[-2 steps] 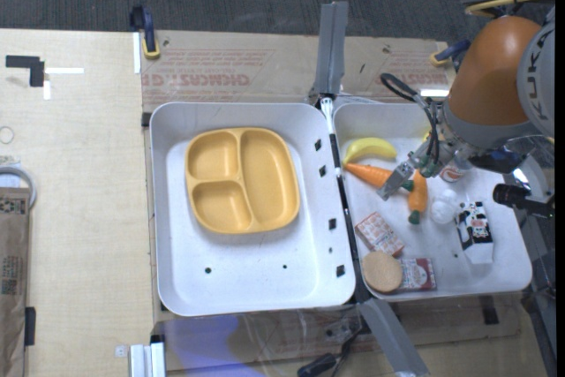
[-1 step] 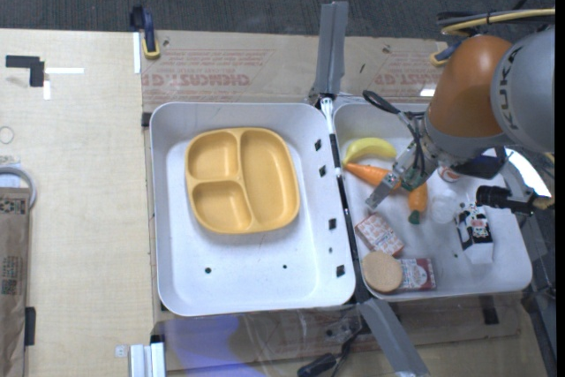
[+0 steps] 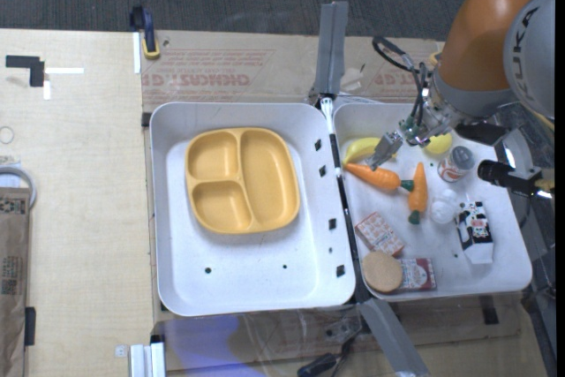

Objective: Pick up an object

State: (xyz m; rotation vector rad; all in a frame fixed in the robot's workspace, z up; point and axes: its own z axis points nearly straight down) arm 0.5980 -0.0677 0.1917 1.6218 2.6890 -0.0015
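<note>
Two shallow white plastic bins side by side on a bench, w/ a grey divider strip (image 3: 333, 49) running away from their shared edge at the far side.

Left bin (image 3: 177, 278): roomy. Smooth yellow tray (image 3: 241, 180) w/ three compartments, rounded corners, sits toward the far-left part; bare white floor all along the near side and the right side, so lots of open room there.

Right bin (image 3: 512, 265): crowded, little free floor. Near the far-left corner, a yellow banana (image 3: 357, 147) close to the dividing wall. Just beside it, a big orange carrot (image 3: 374, 177), tapered, lying across w/ green end to the right. Smaller carrot (image 3: 418, 190) upright-ish in view, just right of the first. Round can (image 3: 458, 162) w/ red label farther right. Small white milk carton (image 3: 476, 233), boxy, black print, near the right wall. Flat printed packet (image 3: 380, 233) mid-bin, a round tan bun-like disc (image 3: 383, 273) at the near edge touching a reddish packet (image 3: 418, 275). Small whitish lump (image 3: 440, 211) between carrot and carton; can't tell what.

Gripper (image 3: 381, 153) low over the far-left part of the right bin, between banana and big carrot, metal fingers slanting down-left. Jaws: can't tell if apart or together. Nothing visibly between them. Arm: orange dome, grey link, in from the right.

Bench top: tan cardboard, w/ red print along the far edge.
</note>
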